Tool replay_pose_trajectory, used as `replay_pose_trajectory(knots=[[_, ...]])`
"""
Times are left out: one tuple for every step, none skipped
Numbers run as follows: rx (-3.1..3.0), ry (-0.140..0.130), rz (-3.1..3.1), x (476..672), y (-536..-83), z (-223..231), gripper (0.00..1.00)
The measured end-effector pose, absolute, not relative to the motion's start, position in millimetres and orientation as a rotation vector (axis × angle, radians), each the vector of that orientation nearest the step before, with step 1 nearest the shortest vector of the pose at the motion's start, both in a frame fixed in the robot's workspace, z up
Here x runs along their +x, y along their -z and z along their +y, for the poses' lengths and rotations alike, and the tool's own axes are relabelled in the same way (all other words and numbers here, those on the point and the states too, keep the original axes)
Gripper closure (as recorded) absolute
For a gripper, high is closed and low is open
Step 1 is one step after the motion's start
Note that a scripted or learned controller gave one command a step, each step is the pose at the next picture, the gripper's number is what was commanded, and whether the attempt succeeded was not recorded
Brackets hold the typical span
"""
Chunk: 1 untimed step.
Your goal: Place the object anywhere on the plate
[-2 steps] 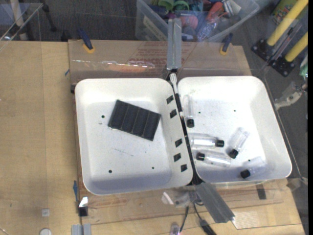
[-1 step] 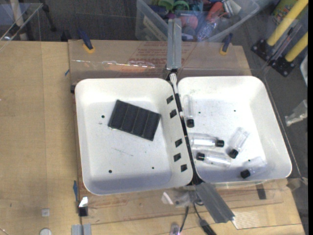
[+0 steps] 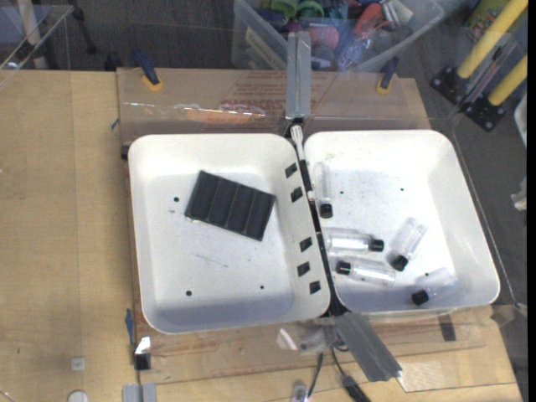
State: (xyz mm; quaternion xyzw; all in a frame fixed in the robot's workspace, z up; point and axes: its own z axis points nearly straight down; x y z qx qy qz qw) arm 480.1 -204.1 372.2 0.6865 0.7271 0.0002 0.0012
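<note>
A black ribbed rectangular plate (image 3: 230, 205) lies flat in the left bin (image 3: 159, 300), a little above its middle and turned slightly clockwise. Several small clear vials with black caps lie in the right bin (image 3: 469, 224). One vial (image 3: 321, 189) rests against the left wall. Two more vials (image 3: 352, 243) (image 3: 366, 273) lie on their sides near the lower left. Another vial (image 3: 408, 238) is tilted at the centre, and one vial (image 3: 435, 287) sits by the front right corner. Nothing rests on the plate.
A raised divider with black marks (image 3: 300, 224) separates the bins. A clear tub of coloured toys (image 3: 335, 15) stands behind the bins, and yellow tubes (image 3: 494, 23) lean at the back right. Blue clamps (image 3: 149, 75) hold the board. Bare wooden bench lies to the left.
</note>
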Motion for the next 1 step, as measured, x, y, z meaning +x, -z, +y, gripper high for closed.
replay_pose_trajectory(knots=[[2.155, -0.001, 2.283, 480.1, -372.1, -204.1, 0.00]])
